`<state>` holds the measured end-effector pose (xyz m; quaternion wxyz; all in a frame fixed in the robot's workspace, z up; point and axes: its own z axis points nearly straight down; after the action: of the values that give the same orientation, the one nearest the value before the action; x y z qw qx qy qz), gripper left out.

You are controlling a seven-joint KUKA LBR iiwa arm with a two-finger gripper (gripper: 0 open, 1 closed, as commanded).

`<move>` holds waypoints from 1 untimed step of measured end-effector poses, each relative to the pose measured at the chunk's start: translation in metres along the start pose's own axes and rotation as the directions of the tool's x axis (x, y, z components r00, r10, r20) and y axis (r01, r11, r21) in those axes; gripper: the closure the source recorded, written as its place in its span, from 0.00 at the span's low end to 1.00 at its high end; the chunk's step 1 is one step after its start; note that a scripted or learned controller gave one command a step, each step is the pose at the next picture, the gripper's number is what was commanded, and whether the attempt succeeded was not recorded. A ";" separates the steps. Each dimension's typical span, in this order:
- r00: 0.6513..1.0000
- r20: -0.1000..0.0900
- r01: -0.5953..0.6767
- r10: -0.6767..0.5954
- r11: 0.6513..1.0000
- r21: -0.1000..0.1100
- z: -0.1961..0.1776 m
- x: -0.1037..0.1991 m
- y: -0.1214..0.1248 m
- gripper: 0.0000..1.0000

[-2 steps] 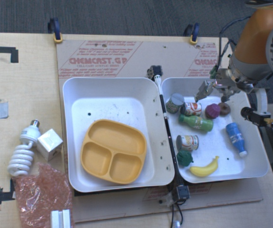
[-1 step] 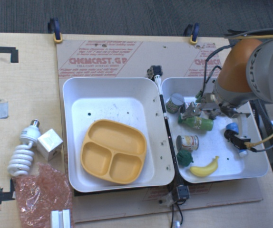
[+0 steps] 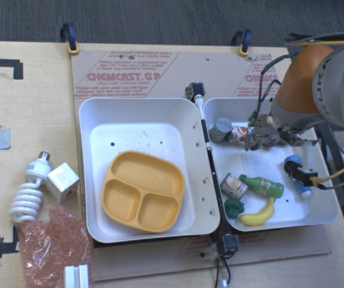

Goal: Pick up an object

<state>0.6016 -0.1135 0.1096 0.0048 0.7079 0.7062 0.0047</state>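
My gripper (image 3: 258,139) hangs low over the back of the right bin (image 3: 322,212), under the orange band of the arm (image 3: 301,80). It is right beside a small red-and-white labelled container (image 3: 239,133) and a grey cup (image 3: 221,128) lying at the bin's back left. Nearer the front lie a green bottle (image 3: 263,186), a small can (image 3: 234,186), a yellow banana (image 3: 258,215) and a dark green piece (image 3: 233,208). A blue object (image 3: 294,166) rests near the right wall. Nothing is visibly held.
The left bin (image 3: 94,119) holds a yellow divided plate (image 3: 143,191). Left of the bins, on the bench, lie a spiral light bulb (image 3: 30,188), a white cube (image 3: 63,179) and a crumpled pink bag (image 3: 51,245). Cables run along the arm at the right.
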 end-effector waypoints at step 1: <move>1.000 0.000 0.000 0.000 1.000 0.000 0.000 0.000 0.000 0.00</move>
<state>0.6016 -0.1135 0.1096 0.0049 0.7078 0.7064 0.0047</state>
